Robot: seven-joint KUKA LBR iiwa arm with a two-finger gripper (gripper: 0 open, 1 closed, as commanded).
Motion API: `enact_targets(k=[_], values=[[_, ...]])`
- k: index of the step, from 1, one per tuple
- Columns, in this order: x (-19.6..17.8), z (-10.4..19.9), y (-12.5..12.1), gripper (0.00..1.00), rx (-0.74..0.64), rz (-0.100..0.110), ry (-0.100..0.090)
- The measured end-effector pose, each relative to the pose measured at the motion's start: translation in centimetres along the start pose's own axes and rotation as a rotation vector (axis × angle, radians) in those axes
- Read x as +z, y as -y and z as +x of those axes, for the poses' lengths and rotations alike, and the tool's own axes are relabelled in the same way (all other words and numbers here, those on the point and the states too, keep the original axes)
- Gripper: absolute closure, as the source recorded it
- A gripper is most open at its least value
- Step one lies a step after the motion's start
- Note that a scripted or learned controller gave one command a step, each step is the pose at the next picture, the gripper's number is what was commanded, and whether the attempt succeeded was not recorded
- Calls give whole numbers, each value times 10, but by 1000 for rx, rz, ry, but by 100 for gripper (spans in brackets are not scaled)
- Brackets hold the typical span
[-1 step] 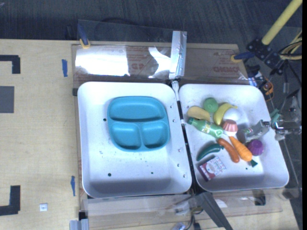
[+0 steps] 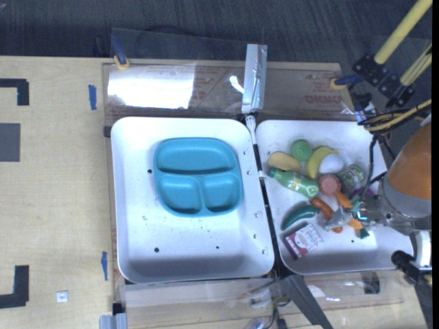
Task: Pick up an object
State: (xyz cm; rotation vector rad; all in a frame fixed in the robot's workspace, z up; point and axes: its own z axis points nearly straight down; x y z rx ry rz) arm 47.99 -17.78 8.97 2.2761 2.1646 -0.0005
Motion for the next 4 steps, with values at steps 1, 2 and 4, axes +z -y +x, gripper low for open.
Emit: enact_targets(k=[1, 2, 4], values=[[4, 20, -66, 0, -33, -10, 2], [-5, 19, -67, 100, -30, -13, 3], [-138, 85, -133, 100, -167, -10, 1]])
